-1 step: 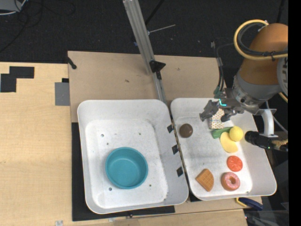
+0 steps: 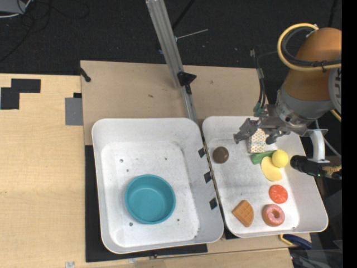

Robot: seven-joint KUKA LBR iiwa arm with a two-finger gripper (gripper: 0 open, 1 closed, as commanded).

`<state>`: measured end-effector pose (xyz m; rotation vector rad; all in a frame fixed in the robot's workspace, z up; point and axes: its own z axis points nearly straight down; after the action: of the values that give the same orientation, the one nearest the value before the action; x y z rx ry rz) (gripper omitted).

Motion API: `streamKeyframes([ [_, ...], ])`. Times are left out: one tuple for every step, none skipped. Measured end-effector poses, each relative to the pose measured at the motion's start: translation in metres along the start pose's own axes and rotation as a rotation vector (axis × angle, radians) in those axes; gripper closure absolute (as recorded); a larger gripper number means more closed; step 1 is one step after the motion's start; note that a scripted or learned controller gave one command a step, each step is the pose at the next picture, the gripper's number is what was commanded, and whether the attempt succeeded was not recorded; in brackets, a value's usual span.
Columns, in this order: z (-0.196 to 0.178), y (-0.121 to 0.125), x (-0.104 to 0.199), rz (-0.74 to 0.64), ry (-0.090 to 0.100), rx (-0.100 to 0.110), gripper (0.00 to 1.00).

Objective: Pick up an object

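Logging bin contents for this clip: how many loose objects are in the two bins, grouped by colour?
Teal: 1, bowl, left bin
Brown: 1, ball
Yellow: 1, yellow piece
Green: 1, green piece
Red: 1, round piece
Pink: 1, donut
Tan: 1, wedge
White patterned: 1, block under the gripper
Total: 8

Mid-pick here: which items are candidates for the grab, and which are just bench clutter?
Candidates, right bin:
brown ball
patterned block, under the gripper
yellow toy
green piece
red disc
waffle piece
pink donut

Candidate, left bin:
teal bowl

Clutter:
metal rail
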<state>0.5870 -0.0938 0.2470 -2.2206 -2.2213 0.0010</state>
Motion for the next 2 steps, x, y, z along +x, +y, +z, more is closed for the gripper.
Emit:
streamKeyframes([
  [0.050,0.000,-0.010,0.001,0.000,0.004,0.00],
  [0.094,0.002,-0.006,0.000,0.000,0.003,0.00],
])
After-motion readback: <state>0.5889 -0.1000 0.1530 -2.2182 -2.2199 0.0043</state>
